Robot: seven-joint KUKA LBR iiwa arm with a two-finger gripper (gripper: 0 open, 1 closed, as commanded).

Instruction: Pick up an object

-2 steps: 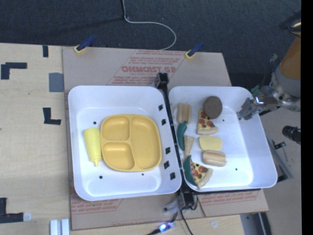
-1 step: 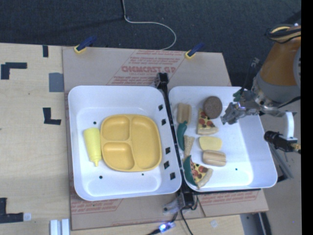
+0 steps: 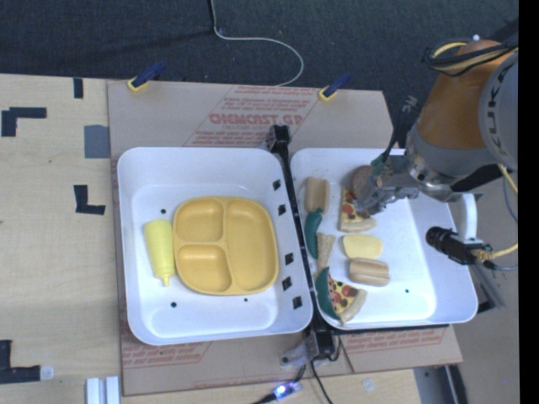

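Two pizza slices (image 3: 344, 297), one tray (image 3: 226, 244)

**Yellows and whites over tan board**

Both bins (image 3: 135, 225) are white. The divided plate (image 3: 226, 244) and the squeeze bottle (image 3: 159, 249) beside it are yellow. Pizza slices (image 3: 354, 213) show tan crust with red dots. A green pepper (image 3: 314, 228) lies by a pale yellow block (image 3: 362, 246) and a tan bun (image 3: 369, 271). The counter (image 3: 50, 225) is light wood with black marks; the cardboard (image 3: 244, 116) bears red print. The arm (image 3: 463, 99) is orange and grey.
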